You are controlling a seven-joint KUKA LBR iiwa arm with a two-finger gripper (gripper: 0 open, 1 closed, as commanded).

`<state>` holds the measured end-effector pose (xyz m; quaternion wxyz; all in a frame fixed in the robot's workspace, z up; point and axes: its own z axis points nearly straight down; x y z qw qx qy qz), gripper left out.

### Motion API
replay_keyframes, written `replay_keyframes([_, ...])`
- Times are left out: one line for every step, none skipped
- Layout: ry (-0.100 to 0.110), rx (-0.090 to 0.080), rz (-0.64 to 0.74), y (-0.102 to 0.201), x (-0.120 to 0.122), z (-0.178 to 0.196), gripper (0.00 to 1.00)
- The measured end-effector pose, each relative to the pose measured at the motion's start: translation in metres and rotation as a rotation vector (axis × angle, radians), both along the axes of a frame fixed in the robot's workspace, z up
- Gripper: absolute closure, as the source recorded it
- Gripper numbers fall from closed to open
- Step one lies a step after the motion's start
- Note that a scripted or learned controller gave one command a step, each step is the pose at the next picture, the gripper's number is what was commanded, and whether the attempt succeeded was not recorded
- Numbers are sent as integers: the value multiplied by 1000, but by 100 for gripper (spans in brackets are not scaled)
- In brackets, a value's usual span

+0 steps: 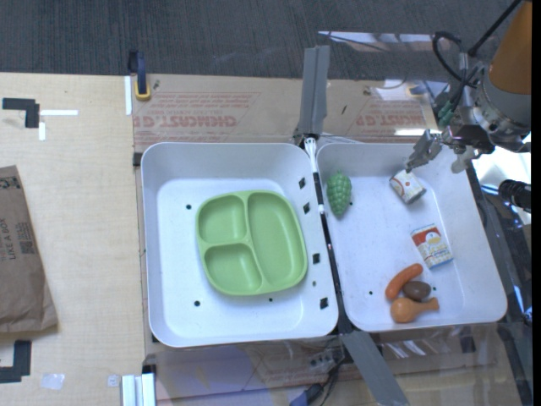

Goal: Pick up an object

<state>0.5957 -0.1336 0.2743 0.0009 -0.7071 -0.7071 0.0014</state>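
The right bin [372, 307] holds several small objects. A green bumpy bunch [339, 194] lies by its left wall, and a small white container [407, 187] lies tilted near the back. A white and orange carton [432, 246] sits further forward. In the front corner an orange carrot [403, 281], a brown lump [417, 291] and an orange gourd [412, 309] are clustered together. My gripper [441, 156] hovers over the bin's back right, just up and right of the white container. It stands open with nothing between its fingers.
The left bin [169, 311] holds a green divided plate [252, 242]. A grey divider bar [314, 91] rises behind the bins' shared wall. A brown paper bag [21, 252] lies on the wooden bench at far left. Cables and a metal frame [507, 227] run along the right bin's right side.
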Motion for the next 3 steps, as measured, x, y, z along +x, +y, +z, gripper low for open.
replay_keyframes([0,0,-55,-66,27,-110,0])
replay_keyframes([-4,0,59,-69,52,-182,0])
replay_keyframes([-3,0,37,-53,20,-109,0])
